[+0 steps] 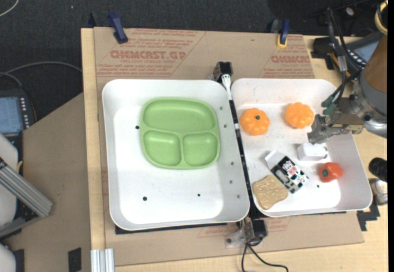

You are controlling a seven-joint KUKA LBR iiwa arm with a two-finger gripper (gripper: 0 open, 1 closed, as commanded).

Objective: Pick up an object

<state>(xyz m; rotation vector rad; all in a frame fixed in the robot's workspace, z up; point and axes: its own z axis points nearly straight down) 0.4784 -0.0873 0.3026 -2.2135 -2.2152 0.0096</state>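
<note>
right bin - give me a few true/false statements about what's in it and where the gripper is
1. Two orange pumpkins lie in the right bin. True.
2. The green divided plate lies in the right bin. False: it lies in the left bin.
3. The gripper is over the right bin. True.
4. The red tomato lies between the two pumpkins. False: it lies nearer the camera, by the right wall.
5. The tan cracker lies at the near edge. True.

We read red "CHEMCAST GP" print twice on the brown board (154, 49) under the bins; the right one is cut off.
</note>
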